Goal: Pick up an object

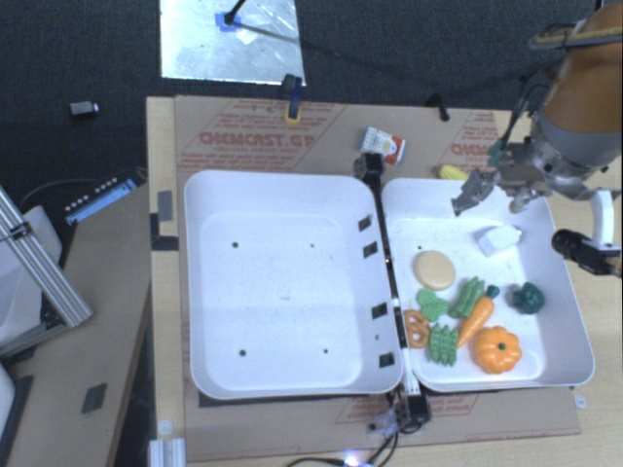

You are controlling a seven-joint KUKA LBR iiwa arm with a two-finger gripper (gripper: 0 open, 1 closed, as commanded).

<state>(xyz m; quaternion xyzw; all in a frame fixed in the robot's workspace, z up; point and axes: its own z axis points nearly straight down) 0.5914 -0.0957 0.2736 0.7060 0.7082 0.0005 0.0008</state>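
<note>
Right bin (569, 363): carrot (474, 321) long axis diagonal, tip lower-left. Hand (494, 195) above bin, fingers spread, nothing held.

Even overhead light (foil sheet (232, 27) glaring), slightly soft.

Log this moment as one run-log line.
hand: above right bin far edge, holding nothing | right bin: pumpkin, carrot, pretzel, white block | pick: not yet done

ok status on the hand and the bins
Hand above right bin's far edge, nothing between fingers. Toys clustered near side: pumpkin, carrot. White block nearest.
</note>
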